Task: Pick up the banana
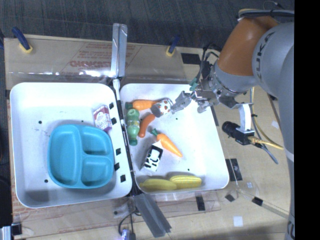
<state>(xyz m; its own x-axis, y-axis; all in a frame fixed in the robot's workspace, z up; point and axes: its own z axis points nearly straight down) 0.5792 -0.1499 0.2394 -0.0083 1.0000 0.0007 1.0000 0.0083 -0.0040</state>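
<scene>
tool (pixel 192 102): over right bin's far edge | spread, unloaded | banana (pixel 171 183): near wall

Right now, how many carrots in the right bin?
3. One carrot lies near the far wall, a second carrot sits just below it beside the green toy, and a third carrot is mid-bin. None looks hidden, though the gripper covers part of the far side.

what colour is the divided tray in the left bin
Light blue. The divided tray shows plainly in the camera view, lying in the left bin.
</scene>
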